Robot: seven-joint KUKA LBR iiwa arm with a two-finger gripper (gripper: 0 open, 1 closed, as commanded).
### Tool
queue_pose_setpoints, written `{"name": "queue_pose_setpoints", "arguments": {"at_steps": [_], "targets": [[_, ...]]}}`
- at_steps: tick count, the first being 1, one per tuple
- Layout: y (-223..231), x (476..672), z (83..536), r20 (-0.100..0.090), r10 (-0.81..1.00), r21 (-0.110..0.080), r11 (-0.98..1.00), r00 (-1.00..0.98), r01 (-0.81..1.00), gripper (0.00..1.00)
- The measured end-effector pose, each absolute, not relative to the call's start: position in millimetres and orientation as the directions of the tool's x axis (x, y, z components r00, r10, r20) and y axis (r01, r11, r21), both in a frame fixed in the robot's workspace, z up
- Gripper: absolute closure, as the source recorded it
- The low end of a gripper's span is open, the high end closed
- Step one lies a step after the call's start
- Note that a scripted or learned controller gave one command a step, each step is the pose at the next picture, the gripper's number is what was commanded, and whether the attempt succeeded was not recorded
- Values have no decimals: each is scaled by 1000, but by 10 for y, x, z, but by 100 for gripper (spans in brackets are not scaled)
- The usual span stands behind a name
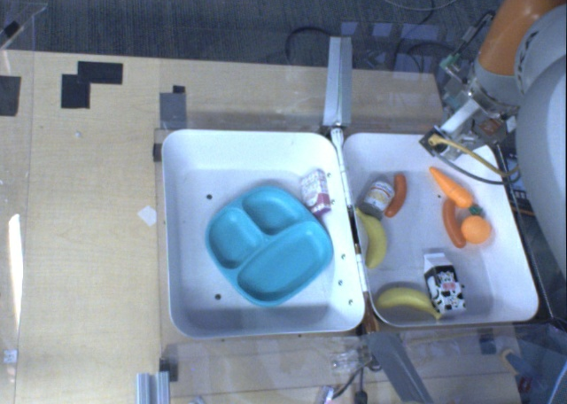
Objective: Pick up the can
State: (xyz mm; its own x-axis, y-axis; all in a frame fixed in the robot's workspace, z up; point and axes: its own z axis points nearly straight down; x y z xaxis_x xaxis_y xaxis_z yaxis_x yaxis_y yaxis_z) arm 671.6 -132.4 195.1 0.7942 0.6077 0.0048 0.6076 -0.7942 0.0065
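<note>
I see the can crowded between banana and sausage, so my pincer hovers well apart, upper right; I cannot tell its opening.

Glossy blue plastic plate in a smooth white bin.

The grey arm leans in from the right, orange band above the wrist, gripper slanting down and leftward
</note>
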Motion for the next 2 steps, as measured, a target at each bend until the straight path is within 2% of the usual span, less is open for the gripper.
{"name": "queue_pose_setpoints", "arguments": {"at_steps": [1, 2], "targets": [[-1177, 6423, 2704, 5, 262, 2, -965, 965, 262, 100], [-867, 6377, 2946, 6, 208, 0, -978, 978, 208, 100]]}}
